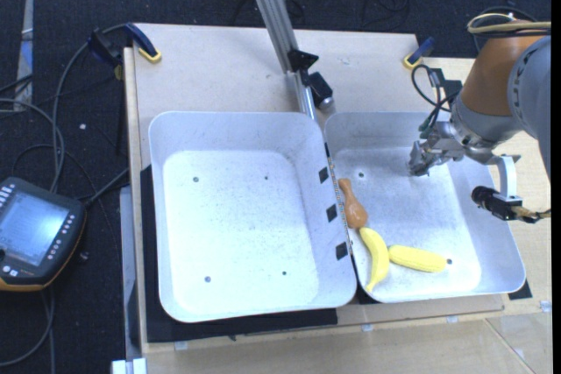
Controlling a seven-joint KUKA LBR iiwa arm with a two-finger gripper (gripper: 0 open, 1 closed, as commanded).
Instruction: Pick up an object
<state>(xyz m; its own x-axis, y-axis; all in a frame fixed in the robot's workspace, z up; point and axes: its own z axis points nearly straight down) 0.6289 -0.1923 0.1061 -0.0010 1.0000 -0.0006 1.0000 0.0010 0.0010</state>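
right bin (491, 263): two bananas (417, 258), brown pear-like piece (353, 206). claw (422, 162) above floor, grip state unclear.

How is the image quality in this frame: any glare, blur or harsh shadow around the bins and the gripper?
Camera view: even, soft lighting; the white bins look bright but not blown out, their speckles visible. The gripper is slightly soft and dark, its detail hard to read. The two yellow pieces and the brown object cast faint shadows only.

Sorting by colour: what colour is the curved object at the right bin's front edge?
Yellow. The banana shows clearly in the camera view, beside another yellow piece.
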